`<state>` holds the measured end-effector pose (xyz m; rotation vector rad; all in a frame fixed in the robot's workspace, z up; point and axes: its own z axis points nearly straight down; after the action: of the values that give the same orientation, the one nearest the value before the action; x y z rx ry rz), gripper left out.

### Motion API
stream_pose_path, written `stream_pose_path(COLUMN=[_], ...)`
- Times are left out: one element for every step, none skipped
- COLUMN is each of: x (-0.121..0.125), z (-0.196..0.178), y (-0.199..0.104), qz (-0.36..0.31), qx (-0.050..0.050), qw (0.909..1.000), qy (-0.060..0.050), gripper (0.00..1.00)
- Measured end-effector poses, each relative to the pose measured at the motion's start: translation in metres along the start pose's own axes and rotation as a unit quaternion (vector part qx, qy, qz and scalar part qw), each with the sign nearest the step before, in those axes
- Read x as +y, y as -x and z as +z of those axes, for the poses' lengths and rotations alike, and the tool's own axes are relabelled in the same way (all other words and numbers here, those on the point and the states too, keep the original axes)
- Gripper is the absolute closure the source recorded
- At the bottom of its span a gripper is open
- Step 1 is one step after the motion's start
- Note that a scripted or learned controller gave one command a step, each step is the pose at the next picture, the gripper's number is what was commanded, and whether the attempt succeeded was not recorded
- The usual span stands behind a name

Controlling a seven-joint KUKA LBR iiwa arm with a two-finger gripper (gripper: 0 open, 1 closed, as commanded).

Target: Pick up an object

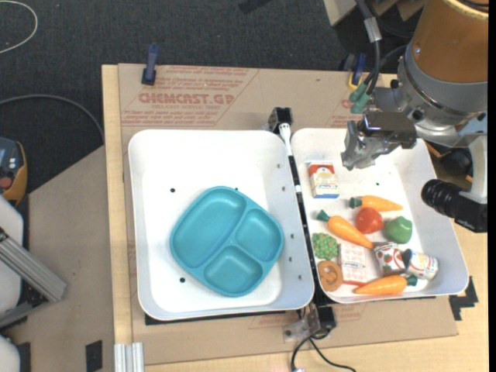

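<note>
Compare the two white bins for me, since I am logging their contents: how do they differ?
The left white bin bears one thing, a teal three-compartment plastic plate; the right white bin bears many small toy foods, among them an orange toy carrot and a red toy tomato. The gripper hangs over the right bin, not the left. Both are shallow with rounded corners.

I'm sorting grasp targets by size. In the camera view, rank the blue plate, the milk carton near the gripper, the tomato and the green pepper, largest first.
1. blue plate
2. milk carton
3. tomato and green pepper: they look about alike, so I won't rank them.
</note>
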<state>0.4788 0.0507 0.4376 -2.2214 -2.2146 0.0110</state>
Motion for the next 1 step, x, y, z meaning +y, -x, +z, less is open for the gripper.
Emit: stream_pose_path(x=[0.0409], z=[0.1089], y=[0.0159], qz=[0.000], qx=[0.000], qw=[1.0000], qy=[-0.002], gripper=[1.00])
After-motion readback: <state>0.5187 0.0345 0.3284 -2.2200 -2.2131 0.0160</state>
